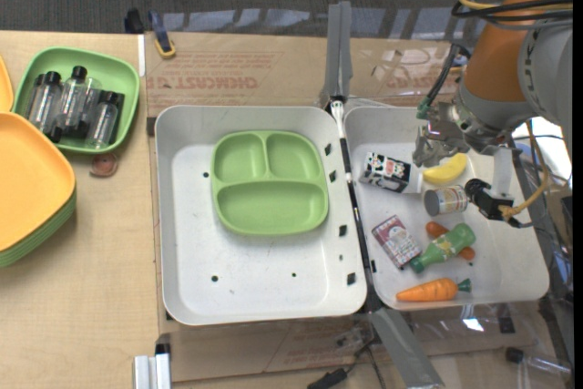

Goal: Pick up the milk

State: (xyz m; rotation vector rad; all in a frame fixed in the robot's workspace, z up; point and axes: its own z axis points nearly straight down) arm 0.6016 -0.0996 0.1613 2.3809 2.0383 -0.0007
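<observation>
Bright even overhead light; soft shadows; glare on right bin (537, 134) rim; focus sharp throughout.

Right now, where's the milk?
The milk carton lies in the right bin, near its upper-left corner, just left of the banana and above the pink packet.

My arm (537, 59) grey with a broad orange band, yellow and black cables looped above that band, dark metal hand (435, 137) below it
</observation>
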